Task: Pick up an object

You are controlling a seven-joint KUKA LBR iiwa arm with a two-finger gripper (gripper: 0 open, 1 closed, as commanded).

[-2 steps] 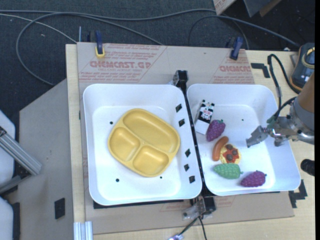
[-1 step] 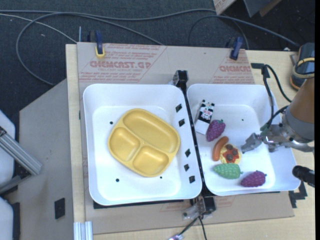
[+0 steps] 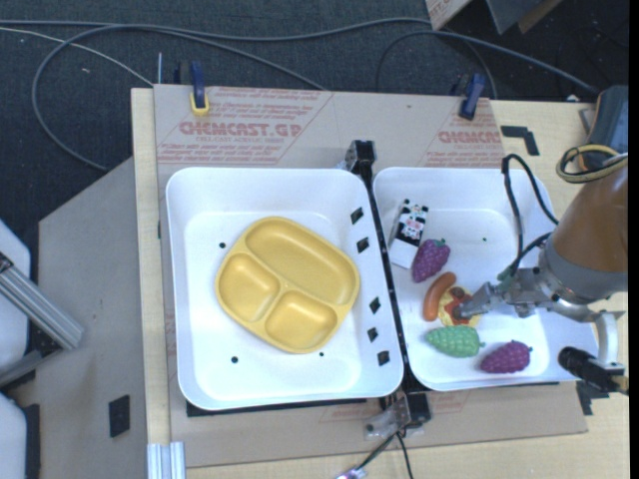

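The tool (image 3: 477,300) sits low in the right bin (image 3: 469,190), reaching in from the right at the end of the grey arm (image 3: 589,257), whose orange band is partly cut off by the frame edge. Its tip lies over a small red and yellow object (image 3: 457,311) that is hard to identify because the tool covers part of it; whether the tool is released or clenched cannot be told, and nothing can be confirmed as grasped. Just left of the tip lies an orange sausage-shaped piece (image 3: 437,295), touching or nearly touching the red and yellow object. Above that rests a purple grape bunch (image 3: 430,258), and above it a small black and white item (image 3: 409,223) lying on a white card; its details are too small to read. Below the tool lie a green bumpy piece (image 3: 454,341) and, to its right, a second purple grape bunch (image 3: 505,356). The left bin (image 3: 190,267) holds a yellow divided plate (image 3: 288,283) with three compartments. Both bins rest on the desk (image 3: 250,128), whose printed lettering is partly hidden by the bins. Cables (image 3: 90,48) trail over the dark floor behind.
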